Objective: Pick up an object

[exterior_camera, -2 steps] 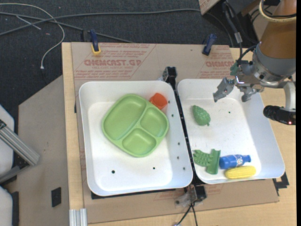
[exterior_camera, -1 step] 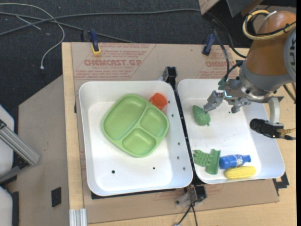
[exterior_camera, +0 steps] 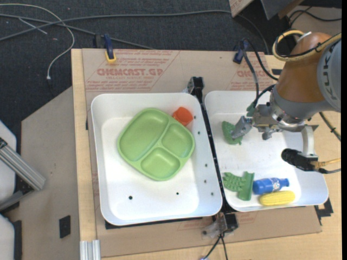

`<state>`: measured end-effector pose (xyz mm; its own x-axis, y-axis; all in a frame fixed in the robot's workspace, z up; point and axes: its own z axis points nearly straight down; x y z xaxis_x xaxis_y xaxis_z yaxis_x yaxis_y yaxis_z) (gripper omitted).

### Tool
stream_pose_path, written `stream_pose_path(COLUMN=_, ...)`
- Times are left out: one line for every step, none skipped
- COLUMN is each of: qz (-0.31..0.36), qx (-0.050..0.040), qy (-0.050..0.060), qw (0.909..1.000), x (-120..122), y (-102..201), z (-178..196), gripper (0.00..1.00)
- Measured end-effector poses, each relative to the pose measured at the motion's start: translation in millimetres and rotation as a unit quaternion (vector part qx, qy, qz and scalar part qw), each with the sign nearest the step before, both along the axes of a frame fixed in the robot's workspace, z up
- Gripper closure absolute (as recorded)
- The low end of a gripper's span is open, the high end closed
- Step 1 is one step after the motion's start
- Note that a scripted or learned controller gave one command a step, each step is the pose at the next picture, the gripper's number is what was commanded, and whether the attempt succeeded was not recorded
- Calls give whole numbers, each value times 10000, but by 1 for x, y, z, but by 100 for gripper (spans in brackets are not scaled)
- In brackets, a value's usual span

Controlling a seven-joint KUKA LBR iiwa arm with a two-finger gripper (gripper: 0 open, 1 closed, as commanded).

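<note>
Green tray: we see a pale green divided plate (exterior_camera: 156,143) lying at a slant in the left bin (exterior_camera: 103,145), mid-frame left of centre.
Orange piece: a small orange object (exterior_camera: 183,114) sits touching the plate's upper right edge, near the bin's upper right corner.
Writing: the brown board (exterior_camera: 135,69) under the bins carries red print we read as "CHEMCAST GP"; on the grey arm at the far right edge part of "KUKA" shows.
Right bin (exterior_camera: 320,191): a dark green toy (exterior_camera: 232,131) lies in its upper left part; along the lower edge lie a flat green piece (exterior_camera: 239,183), a blue bottle (exterior_camera: 269,185) and a yellow object (exterior_camera: 277,198), close together.
Gripper (exterior_camera: 250,122): it is down at the dark green toy, just beside or touching its right side; we cannot tell how the pincer stands, nor whether anything is grasped.
Risk: we judge the toy's irregular shape could let it slip or be nudged toward the bin's left wall if the close lands off-centre.
</note>
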<state>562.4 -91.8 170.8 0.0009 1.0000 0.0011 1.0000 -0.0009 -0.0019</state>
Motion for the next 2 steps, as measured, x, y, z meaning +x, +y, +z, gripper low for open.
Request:
stream_pose_path(qz=4, qx=7, qy=36, qw=10000, x=-2, y=1, z=-63, gripper=0)
stream_pose_path(qz=-3, qx=2, qy=-12, qw=10000, x=1, y=1, z=-49, gripper=100)
